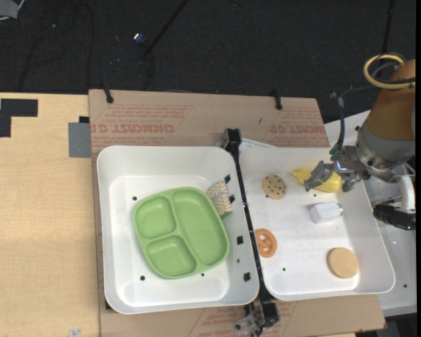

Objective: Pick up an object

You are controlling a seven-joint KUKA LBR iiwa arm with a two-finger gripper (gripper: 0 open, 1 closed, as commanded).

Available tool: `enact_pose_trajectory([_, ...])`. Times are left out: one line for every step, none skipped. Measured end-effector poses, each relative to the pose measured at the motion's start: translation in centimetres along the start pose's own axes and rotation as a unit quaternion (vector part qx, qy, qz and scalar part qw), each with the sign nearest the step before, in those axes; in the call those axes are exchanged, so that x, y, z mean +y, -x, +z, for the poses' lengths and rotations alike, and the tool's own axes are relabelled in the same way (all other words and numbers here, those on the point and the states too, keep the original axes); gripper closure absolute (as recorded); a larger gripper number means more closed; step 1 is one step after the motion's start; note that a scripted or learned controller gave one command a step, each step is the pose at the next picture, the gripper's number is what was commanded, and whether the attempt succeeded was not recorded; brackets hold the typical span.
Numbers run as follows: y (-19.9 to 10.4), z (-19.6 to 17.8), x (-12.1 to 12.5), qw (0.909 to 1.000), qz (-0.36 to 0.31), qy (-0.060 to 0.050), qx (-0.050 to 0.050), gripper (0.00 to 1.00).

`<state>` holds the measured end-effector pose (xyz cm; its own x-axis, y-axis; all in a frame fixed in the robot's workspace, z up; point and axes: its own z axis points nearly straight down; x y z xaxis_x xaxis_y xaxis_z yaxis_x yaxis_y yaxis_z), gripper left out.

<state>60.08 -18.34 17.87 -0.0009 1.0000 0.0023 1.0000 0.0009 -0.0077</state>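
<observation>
Gripper down on the yellow piece in the right bin

Over at the far side of the right bin [379, 286], the gripper [328, 175] sits low on a yellow object [321, 182], its dark fingers either side of it; from where I stand they look closed around the thing, though it has not left the bin floor. A small white block [324, 212] lies just beside it, nearer me, with a speckled cookie [274, 186], an orange pretzel [265, 243] and a tan disc [343, 262] spread further off. The green divided plate [181, 232] fills the left bin. To do this well, I'd say lift straight up and slowly, keeping the pinch centred so the yellow piece doesn't twist out or nudge the white block
</observation>
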Motion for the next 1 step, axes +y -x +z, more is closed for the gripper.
enact_pose_trajectory([-0.29, 4.37, -0.21, 1.0000, 0.000, 0.000, 0.000, 0.00])
